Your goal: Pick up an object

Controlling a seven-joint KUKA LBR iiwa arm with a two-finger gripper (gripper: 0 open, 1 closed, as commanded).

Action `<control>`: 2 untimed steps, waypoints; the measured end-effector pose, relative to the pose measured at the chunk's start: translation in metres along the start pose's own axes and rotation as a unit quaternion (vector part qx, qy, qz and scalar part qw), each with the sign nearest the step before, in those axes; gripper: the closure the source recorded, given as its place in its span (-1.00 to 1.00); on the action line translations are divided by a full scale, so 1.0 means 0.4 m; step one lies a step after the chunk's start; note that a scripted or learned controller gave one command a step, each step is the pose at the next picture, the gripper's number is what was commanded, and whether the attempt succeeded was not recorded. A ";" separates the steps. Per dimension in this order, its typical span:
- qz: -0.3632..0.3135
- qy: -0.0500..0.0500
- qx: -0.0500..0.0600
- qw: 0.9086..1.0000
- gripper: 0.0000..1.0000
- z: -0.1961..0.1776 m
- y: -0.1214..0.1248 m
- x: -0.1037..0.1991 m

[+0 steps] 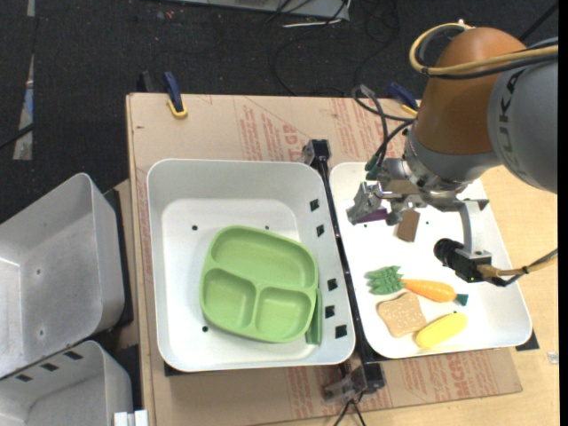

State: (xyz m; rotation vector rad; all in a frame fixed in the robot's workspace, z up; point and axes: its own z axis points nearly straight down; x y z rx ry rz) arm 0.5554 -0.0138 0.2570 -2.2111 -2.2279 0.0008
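The carrot [429,288] is lying near the right bin's [506,247] front edge, between the green leaf [385,280] and the yellow piece [440,329]; it is looking light, stiff, slick, best pinched mid-body; the gripper [397,213] is hovering above the bin's back, grip state I cannot tell.

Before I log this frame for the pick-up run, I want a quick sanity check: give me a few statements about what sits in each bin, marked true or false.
1. The green divided plate lies in the left bin. True.
2. The carrot lies in the left bin. False: it is in the right bin.
3. The toast slice sits beside the yellow piece. True.
4. The green plate has one compartment. False: it has three.
5. The gripper hangs over the left bin. False: it is over the right bin.
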 end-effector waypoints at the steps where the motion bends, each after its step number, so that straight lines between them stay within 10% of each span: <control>1: 0.000 0.000 0.001 1.000 1.00 0.039 -0.036 0.111; 2: 0.000 0.000 0.001 1.000 1.00 0.078 -0.062 0.247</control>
